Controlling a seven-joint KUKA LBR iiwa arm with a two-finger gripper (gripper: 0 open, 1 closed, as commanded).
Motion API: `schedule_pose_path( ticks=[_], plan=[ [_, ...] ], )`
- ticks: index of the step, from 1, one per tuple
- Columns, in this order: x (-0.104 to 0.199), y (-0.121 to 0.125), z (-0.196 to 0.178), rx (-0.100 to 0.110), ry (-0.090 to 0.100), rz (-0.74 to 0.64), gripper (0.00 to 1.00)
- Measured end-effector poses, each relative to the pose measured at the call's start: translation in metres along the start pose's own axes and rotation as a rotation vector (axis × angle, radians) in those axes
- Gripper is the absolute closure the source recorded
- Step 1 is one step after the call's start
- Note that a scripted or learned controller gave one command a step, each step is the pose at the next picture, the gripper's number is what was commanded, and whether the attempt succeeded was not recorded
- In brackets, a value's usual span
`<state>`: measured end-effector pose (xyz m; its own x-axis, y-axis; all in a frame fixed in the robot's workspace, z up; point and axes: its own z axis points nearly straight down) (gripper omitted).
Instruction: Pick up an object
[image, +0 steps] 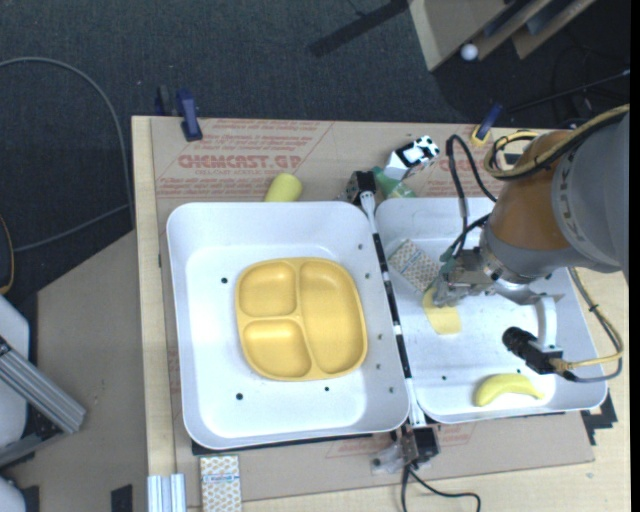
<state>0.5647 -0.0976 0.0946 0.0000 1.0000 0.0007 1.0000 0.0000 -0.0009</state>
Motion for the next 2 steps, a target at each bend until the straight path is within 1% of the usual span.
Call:
schedule_pose_path(
  ticks=[1, 2],
  plan=[
    [0.0, 0.0, 0.0, 0.0, 0.0, 0.0, 0.0],
    [0.006, -0.019, 0.01, 0.002, 0.001, 0.0, 0.0]
  ],
)
